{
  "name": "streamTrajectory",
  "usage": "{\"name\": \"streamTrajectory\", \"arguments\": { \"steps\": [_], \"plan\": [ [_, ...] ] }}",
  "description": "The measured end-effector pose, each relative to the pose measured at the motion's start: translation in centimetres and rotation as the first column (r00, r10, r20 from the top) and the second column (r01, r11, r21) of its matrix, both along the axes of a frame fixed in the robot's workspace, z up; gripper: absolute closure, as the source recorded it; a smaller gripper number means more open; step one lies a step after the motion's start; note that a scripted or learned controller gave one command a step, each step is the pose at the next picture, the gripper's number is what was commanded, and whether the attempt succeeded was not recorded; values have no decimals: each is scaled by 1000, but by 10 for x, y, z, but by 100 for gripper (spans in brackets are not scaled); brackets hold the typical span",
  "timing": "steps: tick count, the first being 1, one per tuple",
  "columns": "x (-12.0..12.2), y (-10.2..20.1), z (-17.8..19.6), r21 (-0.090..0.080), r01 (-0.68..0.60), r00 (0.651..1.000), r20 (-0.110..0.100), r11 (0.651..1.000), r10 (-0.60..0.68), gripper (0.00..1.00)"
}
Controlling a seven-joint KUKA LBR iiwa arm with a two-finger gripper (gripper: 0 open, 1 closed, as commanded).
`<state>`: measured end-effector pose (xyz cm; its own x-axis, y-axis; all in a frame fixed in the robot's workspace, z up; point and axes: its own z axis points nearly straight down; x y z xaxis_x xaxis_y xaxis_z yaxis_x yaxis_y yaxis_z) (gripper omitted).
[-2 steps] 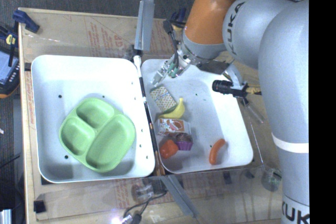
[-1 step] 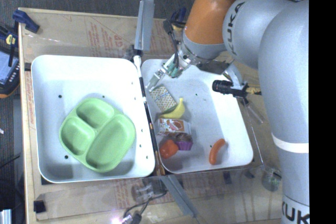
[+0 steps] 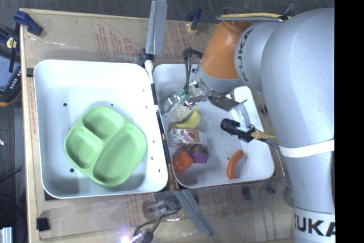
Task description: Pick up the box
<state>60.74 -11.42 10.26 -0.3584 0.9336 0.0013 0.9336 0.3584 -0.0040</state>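
Camera view, from above and at a slant. Two shallow white bins side by side on the bench (image 3: 85, 31): left bin (image 3: 51, 77) and right bin (image 3: 257, 161), inner rims meeting.

In the left bin, one green plate (image 3: 106, 147) with three compartments, lying flat toward the lower part of the bin.

In the right bin, six small things, five crowded along its left wall:
- One box (image 3: 186, 136), small, red and white print, flat on the bin floor about midway along that wall.
- One yellow fruit-like piece (image 3: 193, 119) just above the box, touching it.
- One pale netted thing (image 3: 181, 111) beside the yellow piece, partly covered; kind hard to make out.
- One orange-red round thing (image 3: 182, 161), tomato-like, just below the box.
- One purple thing (image 3: 199, 152) touching the round one; kind not clear.
- One red-orange sausage (image 3: 234, 164), apart from the rest, nearer the right.

One arm (image 3: 301, 65), grey with an orange band, hiding the right bin's upper right corner. One tool (image 3: 177, 102) low over the netted thing, near the box. Released or clenched: cannot tell.
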Motion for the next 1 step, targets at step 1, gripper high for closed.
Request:
{"name": "streamTrajectory", "arguments": {
  "steps": [1],
  "plan": [
    [0, 0, 10, 0, -4, 1000, -1, 1000, 4, 100]
  ]
}}
